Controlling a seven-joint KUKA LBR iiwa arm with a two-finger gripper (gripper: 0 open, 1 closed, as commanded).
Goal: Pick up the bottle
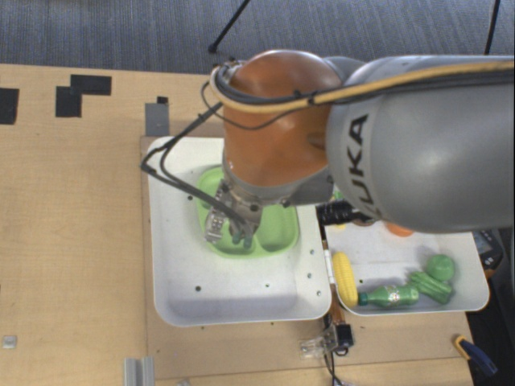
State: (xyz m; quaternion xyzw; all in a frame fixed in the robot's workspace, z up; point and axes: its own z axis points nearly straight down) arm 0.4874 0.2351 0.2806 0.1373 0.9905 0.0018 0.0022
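Reading "KUKA" in black on its grey shell, the arm [418, 151] hangs its gripper [229, 227] over a glossy green dish [278, 227] in the left bin [173, 288]. A green plastic bottle [389, 297] lies well apart, along the right bin's [475, 296] front edge beside a yellow corn cob [344, 278].

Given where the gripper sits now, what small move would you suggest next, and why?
Probably lift the gripper and carry it toward the right bin. It hangs over the green dish in the left bin, while the green bottle lies on its side in the right bin, between the yellow corn and a green toy.
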